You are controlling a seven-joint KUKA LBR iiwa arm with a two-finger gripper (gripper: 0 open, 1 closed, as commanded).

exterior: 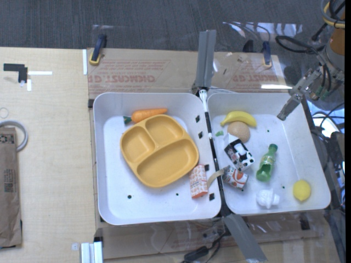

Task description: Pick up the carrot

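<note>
Starting at the near end: the left bin (pixel 101 163) has a red snack packet (pixel 198 182) by its near right corner. Next door, the right bin (pixel 317 163) has a lemon (pixel 301 190), a green bottle (pixel 267 162) and, further back, a banana (pixel 238 118). None of that matters for us, it's just stuff to steer clear of.

The middle of the left bin is taken up by the yellow divided plate (pixel 159 149). The carrot (pixel 149 114) lies just past the plate's far rim. It's lying flat and roughly left-to-right, leafy end to the left, squeezed between the plate and the bin's far wall.

Furthest back, the gripper (pixel 289 104) hangs over the far right corner of the right bin, well apart from the carrot. Whether it's spread or clamped, we honestly can't tell from here, and we see nothing in it.

So we reckon the step is still the approach:
- travel high across the wall between the bins
- turn the wrist so the jaws close across the carrot's width, not along its length
- come down on the thick orange middle, keeping off the plate rim
- there's not much room on the wall side either, so go straight down and slowly
</note>
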